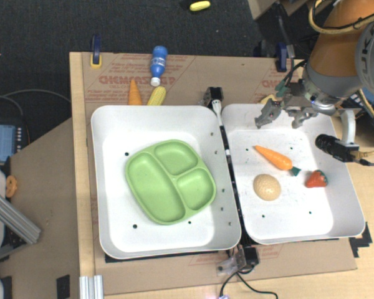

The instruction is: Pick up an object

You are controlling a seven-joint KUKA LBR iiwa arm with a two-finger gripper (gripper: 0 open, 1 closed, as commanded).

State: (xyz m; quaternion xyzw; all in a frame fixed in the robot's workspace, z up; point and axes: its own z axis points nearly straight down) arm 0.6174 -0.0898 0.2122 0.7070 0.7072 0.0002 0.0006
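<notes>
The arm (346, 36) ran off the right edge, its upper part cut away. A blue box (0, 143) at the left edge was half cropped. The bottle (158, 65) label was too small to read.

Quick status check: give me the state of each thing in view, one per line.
Gripper: open, holding nothing, above the right bin's far edge.
Carrot: lying loose in the right bin.
Egg: resting in the right bin.
Strawberry: resting in the right bin.
Green plate: flat in the left bin.
</notes>
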